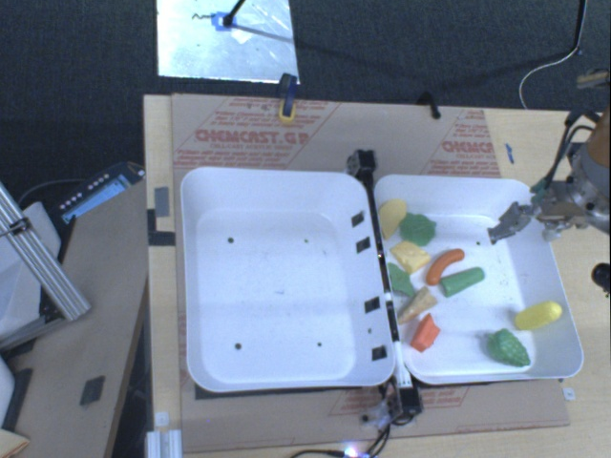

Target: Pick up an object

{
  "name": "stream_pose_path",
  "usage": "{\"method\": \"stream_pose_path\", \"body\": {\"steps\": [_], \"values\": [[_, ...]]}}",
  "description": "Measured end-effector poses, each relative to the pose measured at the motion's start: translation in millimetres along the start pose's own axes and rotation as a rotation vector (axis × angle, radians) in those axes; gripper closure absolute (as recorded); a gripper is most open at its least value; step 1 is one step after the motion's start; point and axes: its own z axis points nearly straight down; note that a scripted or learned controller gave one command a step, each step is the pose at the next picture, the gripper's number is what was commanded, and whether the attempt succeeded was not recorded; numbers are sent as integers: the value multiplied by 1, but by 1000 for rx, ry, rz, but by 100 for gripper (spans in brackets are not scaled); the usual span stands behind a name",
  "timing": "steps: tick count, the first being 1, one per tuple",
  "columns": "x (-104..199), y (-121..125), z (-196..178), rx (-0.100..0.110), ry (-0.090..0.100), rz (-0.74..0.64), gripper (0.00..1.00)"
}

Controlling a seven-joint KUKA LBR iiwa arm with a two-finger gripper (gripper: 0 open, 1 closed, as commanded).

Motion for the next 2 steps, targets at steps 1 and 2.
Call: {"method": "stream_pose_path", "body": {"steps": [1,2], "values": [[59,53,154,2,6,-6,0],[100,118,25,-18,0,-8,0]]}}
